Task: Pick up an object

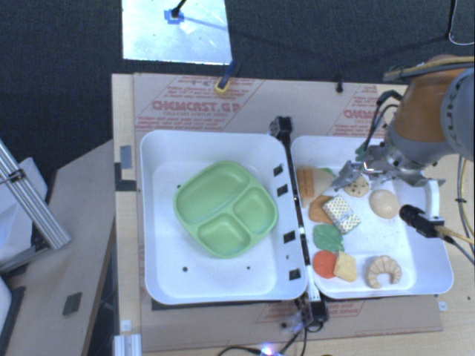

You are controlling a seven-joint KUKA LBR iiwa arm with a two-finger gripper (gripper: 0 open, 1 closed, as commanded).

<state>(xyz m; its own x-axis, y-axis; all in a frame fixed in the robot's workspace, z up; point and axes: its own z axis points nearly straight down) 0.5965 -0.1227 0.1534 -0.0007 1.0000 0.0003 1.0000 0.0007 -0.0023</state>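
My gripper [365,172] hangs over the back part of the right bin [438,273], its fingers spread open with nothing held between them. Just below it lies a round chocolate-chip cookie [357,188]. A pale egg-shaped piece [384,203] sits to the cookie's right. A checkered silver-wrapped block [341,213] rests on an orange piece [319,209] nearer the middle. Along the front lie a green leaf [326,237], a red tomato slice [323,264], a yellow cheese wedge [346,268] and a croissant [383,271]. A tan bread slice [315,179] is at the bin's left.
The left bin [159,273] holds a green divided plate [225,208]. A black divider with clips [293,199] runs between the bins. The arm [434,121] and its black cable fitting [419,221] overhang the right bin's right side.
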